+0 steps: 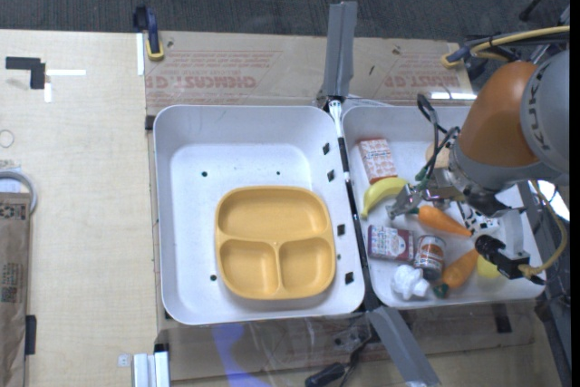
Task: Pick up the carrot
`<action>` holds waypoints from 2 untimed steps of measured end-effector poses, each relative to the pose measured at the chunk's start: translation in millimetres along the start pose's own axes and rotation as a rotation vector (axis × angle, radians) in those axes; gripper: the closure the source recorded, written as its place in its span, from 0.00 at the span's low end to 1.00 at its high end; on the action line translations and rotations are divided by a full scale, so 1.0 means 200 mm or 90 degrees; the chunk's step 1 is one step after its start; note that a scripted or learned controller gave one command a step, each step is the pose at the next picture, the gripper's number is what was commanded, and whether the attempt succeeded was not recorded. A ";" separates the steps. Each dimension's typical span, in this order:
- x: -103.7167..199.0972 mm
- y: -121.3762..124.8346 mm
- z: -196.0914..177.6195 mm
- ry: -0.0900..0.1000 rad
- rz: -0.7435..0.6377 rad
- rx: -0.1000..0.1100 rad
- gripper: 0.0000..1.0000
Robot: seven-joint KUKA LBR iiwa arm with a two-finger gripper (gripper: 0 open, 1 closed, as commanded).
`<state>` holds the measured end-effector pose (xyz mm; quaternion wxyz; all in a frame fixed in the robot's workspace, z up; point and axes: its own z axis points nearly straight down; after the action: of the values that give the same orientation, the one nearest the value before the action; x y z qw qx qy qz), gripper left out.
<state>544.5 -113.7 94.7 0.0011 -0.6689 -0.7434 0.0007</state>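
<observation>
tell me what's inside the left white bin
The left white bin holds one yellow plastic three-compartment tray, its compartments bare. Whatever lies beneath the tray is covered.

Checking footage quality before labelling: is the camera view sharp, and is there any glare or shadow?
In the camera view, the yellow three-compartment plastic tray looks sharp and evenly lit; the left white bin shows only soft shadow along its walls; the orange carrot under the grey-and-orange arm sits in cluttered, slightly soft detail; bluish glare marks the bench's front edge.
</observation>
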 end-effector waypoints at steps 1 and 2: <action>-0.05 -0.10 0.02 0.001 0.097 0.001 0.00; -0.05 -0.10 -0.02 0.000 0.100 0.001 1.00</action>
<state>524.9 -126.1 99.2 0.0016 -0.7249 -0.6889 0.0011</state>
